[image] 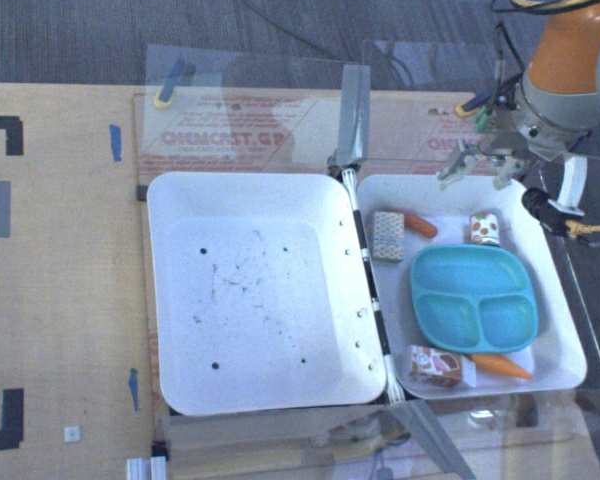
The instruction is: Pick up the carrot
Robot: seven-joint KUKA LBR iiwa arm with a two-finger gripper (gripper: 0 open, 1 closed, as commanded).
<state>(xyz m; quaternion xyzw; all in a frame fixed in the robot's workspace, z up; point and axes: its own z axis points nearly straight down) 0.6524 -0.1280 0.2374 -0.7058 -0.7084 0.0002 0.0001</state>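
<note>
Orange is showing in two places in the right bin [565,308], so we are choosing first. One carrot [500,366] is lying at the near edge, tucked between the turquoise divided plate [473,298] and the bin's front wall, just beside a small snack packet [436,366]. Another orange piece [420,226] is lying toward the far side, touching a patterned sponge block [387,235] (whether it is a second carrot or a sausage we cannot say).

We are hovering the gripper [480,165] over the bin's far rim, its fingers spread apart and holding nothing. For a good pick we are lining the fingers across the carrot's narrow width, not along its length, and descending straight. The near carrot looks cramped against plate and wall, so the far piece is probably giving us the freer approach. A strawberry-printed carton [485,229] is standing nearby, worth clearing on the way down.
</note>
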